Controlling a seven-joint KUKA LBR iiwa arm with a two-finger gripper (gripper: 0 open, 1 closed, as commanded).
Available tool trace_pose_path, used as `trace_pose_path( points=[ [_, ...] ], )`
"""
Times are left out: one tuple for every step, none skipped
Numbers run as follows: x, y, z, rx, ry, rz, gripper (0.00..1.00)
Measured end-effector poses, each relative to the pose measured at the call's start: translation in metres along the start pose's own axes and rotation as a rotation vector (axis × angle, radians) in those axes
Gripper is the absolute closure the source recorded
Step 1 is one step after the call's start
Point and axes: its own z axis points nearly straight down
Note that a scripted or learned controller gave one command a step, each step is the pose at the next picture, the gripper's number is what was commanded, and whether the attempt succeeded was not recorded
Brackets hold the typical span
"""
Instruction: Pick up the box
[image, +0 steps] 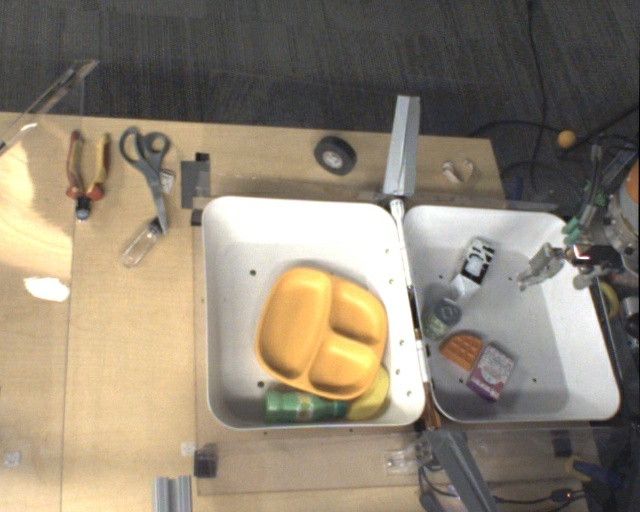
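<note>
Box (491, 369) lies flat near the front of the right bin (590, 395), beside an orange item (462, 350); gripper (556, 262) hovers well apart over the bin's far right, empty, fingers spread. Behind the bins, bench (100, 350) carries scissors (150, 165), pliers (84, 170), tape roll (335, 154).

A light wooden bench (110, 380) fills most of the frame, with dark grey carpeted floor (250, 50) beyond its far edge. Bright glare washes over the bench's left side. Scissors (150, 165), red-handled pliers (85, 170) and a roll of black tape (335, 155) lie along the far edge.
</note>
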Motion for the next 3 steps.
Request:
trace_pose_path(
  points=[
    [0.019, -0.041, 0.096, 0.002, 0.001, -0.045, 0.0],
    [0.012, -0.036, 0.172, -0.015, 0.0, -0.285, 0.0],
    [0.044, -0.035, 0.172, -0.02, -0.006, -0.088, 0.0]
  ],
)
